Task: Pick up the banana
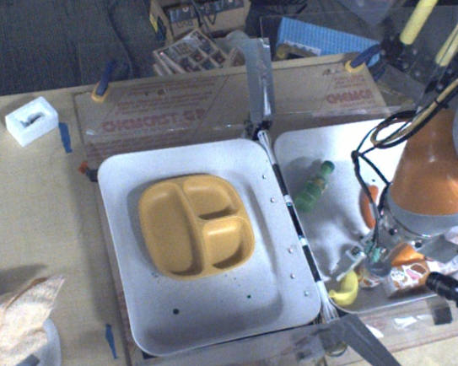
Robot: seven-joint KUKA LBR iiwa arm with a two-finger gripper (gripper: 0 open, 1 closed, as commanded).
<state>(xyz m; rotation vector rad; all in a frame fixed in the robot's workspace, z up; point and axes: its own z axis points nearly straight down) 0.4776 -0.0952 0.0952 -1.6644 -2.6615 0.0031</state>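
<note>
**Gripper low over the right bin, near the banana**

While the banana [345, 290] lies at the near left corner of the right bin [326, 150], the gripper [374, 255] hangs just beside it; finger state cannot be told. A green bottle [313, 187] lies farther back; a yellow tray [195, 224] occupies the left bin [130, 261].

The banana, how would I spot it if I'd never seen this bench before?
Look at the right-hand white bin, the one the grey and orange arm hangs over. In its near left corner, just below the gripper, lies the banana, small, curved and bright yellow. The green bottle farther back is green and straight, and the packet beside it is orange and white.
</note>
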